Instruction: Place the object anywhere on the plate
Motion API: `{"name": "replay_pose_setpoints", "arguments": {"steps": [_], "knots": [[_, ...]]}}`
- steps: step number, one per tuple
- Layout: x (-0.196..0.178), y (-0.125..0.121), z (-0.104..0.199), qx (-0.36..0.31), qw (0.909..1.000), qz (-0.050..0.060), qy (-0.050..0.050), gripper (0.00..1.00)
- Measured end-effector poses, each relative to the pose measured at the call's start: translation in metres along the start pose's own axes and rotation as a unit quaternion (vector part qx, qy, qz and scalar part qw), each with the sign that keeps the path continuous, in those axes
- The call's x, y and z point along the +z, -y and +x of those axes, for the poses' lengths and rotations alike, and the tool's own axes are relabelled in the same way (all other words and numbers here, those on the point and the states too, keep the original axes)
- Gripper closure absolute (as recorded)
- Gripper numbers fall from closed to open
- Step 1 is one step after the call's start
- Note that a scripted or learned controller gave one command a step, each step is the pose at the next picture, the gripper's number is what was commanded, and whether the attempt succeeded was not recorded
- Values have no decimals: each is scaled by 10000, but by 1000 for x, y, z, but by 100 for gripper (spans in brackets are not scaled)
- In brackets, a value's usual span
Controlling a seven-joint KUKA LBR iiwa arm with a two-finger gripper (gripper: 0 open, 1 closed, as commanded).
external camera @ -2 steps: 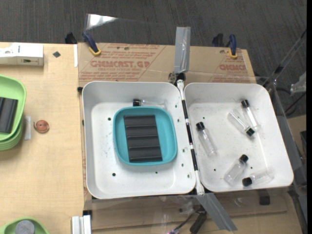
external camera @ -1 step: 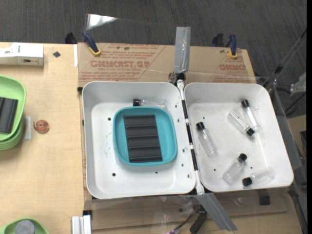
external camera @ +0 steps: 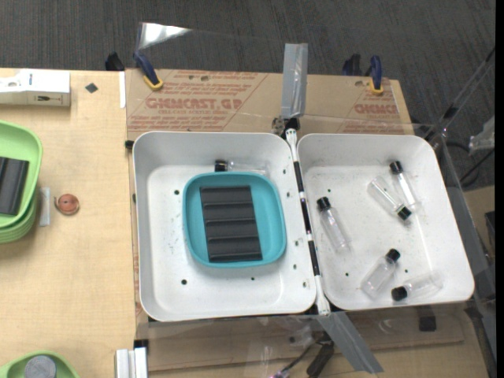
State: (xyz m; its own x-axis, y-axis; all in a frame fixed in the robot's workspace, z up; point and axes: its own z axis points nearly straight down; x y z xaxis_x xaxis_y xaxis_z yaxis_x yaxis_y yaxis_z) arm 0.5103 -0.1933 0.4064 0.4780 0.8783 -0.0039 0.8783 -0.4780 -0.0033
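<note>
A teal square plate (external camera: 194, 220) lies in the middle of the left white bin (external camera: 157, 290). A dark ridged block (external camera: 231, 223) covers the plate's centre. One clear vial with a black cap (external camera: 235, 166) lies in the left bin just behind the plate's far edge. Several more clear vials with black caps are scattered in the right white bin (external camera: 346, 160), among them one near the divider (external camera: 331, 224), one at the far right (external camera: 402, 181) and one at the front (external camera: 381, 272).
On the wooden bench to the left sit a green tray (external camera: 17, 211), a white box (external camera: 35, 89) and a small brown disc (external camera: 68, 204). Clamped cardboard (external camera: 205, 101) lies behind the bins. A metal strip (external camera: 294, 77) stands upright at the divider's far end.
</note>
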Motion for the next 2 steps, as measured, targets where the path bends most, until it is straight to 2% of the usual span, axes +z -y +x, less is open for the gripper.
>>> {"name": "replay_pose_setpoints", "arguments": {"steps": [2], "knots": [[0, 0, 0, 0, 10000, 0, 0, 0]]}}
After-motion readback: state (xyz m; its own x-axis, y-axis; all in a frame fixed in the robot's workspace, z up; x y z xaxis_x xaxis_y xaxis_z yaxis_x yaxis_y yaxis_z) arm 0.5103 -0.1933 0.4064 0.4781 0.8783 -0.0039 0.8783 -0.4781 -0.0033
